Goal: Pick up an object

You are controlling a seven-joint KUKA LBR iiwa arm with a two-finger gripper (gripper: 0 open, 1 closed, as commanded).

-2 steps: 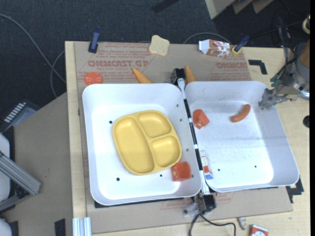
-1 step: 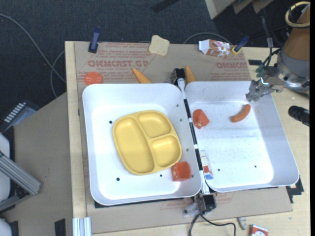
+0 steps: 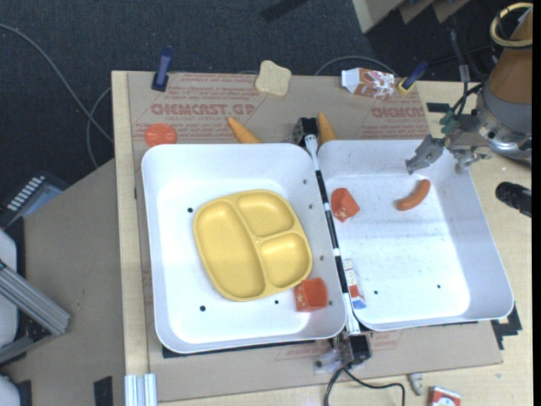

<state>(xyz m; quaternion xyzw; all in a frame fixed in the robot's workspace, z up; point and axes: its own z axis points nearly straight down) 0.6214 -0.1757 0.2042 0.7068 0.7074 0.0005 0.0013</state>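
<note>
Sausage (image 3: 412,195), orange-brown and curved, lies on the floor of the right bin (image 3: 439,299) toward its far side, just below and slightly left of where I hang. My fingers (image 3: 443,152) are at the bin's far right corner, above the rim; one grey tip reaches left and down toward the sausage, another sits near the rim to the right, so they look spread apart with nothing between them. They are near the sausage but not touching it. Further left in the same bin, close to the wall shared with the other bin, sits a small red-orange piece (image 3: 343,204). The left bin (image 3: 165,227) carries a yellow divided plate (image 3: 251,244) with three compartments, lying at a tilt, and a red-orange block (image 3: 311,293) rests just beside the plate's near right corner. On the table (image 3: 203,100) beyond the bins I see a slice of bread (image 3: 273,77), an orange carrot-like piece (image 3: 242,130), a round orange disc (image 3: 160,134), and a small white and red carton (image 3: 368,82).
</note>
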